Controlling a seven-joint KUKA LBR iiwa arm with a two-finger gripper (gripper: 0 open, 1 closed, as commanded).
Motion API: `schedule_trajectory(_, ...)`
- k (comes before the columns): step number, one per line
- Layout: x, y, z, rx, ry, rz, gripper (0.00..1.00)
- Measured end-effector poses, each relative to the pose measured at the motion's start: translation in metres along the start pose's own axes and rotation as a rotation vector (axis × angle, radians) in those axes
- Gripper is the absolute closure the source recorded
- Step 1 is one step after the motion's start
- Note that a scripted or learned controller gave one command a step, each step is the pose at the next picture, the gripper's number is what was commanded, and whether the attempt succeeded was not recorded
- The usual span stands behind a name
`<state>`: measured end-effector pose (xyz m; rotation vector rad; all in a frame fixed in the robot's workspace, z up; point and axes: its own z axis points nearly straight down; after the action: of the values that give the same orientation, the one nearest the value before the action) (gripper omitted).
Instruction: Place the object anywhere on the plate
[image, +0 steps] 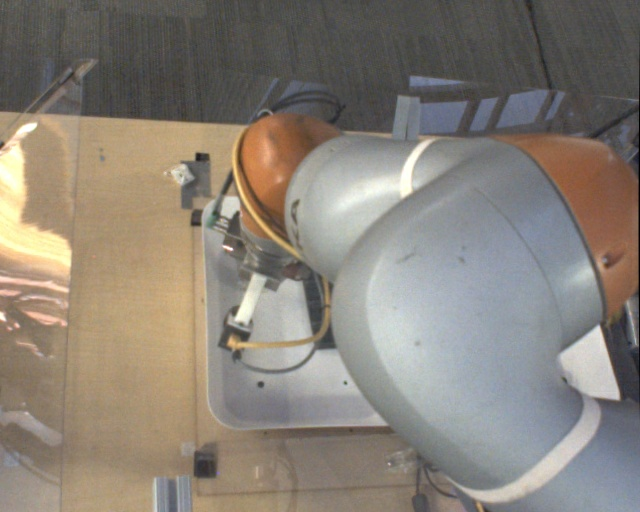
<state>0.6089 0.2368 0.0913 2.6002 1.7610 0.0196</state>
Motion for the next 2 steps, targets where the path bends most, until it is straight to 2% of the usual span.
schedule_trajectory(1, -0.008, -0.014, -0.046, 0.006, -0.004, -0.433, 1.0)
schedule_trajectory(2, 0.003, 0.052, -0.085, 0.005, -0.004, -0.829, 1.0)
